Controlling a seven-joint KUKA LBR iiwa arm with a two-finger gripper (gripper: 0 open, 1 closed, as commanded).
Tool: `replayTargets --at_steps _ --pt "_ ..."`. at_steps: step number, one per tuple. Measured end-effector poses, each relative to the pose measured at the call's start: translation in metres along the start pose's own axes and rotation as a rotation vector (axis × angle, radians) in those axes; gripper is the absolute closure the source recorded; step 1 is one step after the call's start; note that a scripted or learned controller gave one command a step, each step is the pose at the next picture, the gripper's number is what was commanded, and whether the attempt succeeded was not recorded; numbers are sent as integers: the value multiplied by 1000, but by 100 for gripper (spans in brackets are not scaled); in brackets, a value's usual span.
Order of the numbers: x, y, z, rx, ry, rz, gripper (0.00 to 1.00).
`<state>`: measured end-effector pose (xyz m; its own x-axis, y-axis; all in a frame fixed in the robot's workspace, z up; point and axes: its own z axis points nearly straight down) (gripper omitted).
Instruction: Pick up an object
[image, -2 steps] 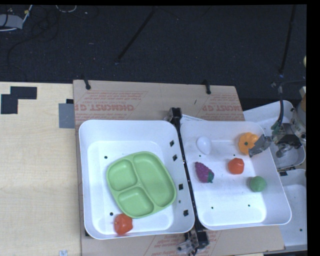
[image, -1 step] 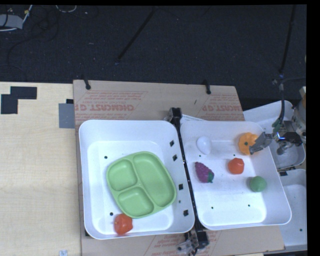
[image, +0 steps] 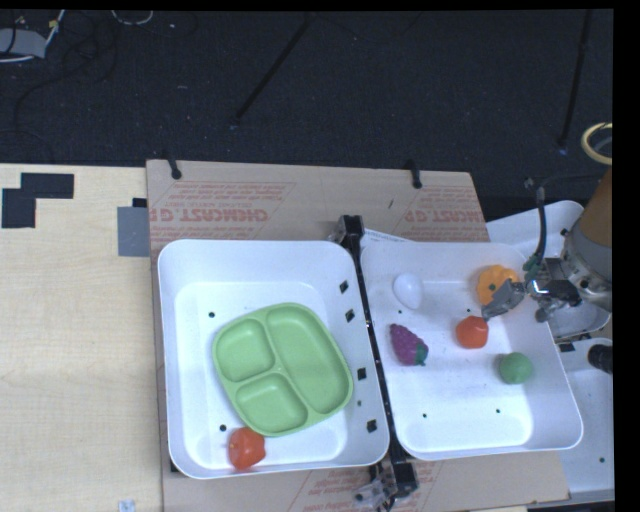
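Observation:
My gripper hangs over the right edge of the right bin, open, with nothing between its fingers. One fingertip is just above and to the right of a red tomato-like ball. An orange object lies right behind that finger, partly covered by it. A green ball rests below the gripper near the bin's right wall. Further left in the same bin are a purple grape-like piece and a white egg shape.
The left bin holds a green divided plate and a red-orange object in its near corner. A black clip divider runs between the bins. Cardboard lies under both bins.

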<state>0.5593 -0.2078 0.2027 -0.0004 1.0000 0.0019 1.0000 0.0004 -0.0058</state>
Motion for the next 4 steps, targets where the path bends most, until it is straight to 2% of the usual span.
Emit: replayTargets --at_steps 2,3,4 --pt "0 -4 117 -1 0 1 0" --pt "0 -4 104 -3 -1 3 100" --pt "-2 -2 41 -8 -3 -1 100"
